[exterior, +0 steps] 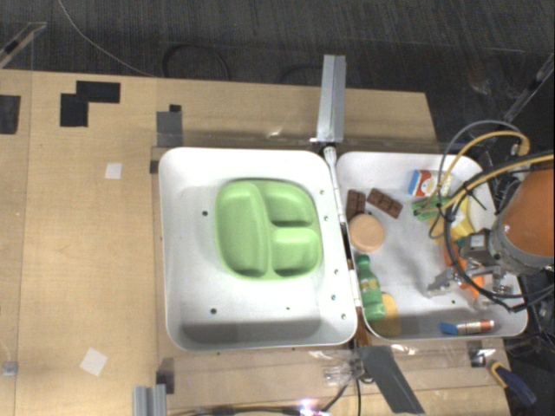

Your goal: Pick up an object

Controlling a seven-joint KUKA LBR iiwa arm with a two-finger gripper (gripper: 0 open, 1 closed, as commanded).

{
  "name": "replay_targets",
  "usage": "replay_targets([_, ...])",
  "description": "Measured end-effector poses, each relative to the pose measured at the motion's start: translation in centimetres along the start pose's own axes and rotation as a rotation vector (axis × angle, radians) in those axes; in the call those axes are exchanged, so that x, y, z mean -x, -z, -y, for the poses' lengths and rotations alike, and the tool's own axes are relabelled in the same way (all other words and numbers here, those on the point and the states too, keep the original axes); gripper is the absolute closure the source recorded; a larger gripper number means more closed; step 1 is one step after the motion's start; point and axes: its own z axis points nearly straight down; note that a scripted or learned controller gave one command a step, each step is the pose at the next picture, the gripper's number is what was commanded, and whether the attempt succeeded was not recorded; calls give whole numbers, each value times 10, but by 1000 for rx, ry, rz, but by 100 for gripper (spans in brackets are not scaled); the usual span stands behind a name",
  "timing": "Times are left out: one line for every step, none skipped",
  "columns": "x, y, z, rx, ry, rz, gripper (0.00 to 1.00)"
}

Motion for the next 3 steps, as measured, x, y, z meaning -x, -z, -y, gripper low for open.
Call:
replay_targets([0,0,0,0,38,0,0])
replay_targets([0,0,0,1,70,0,0])
replay_targets([1,0,0,1,93,0,0])
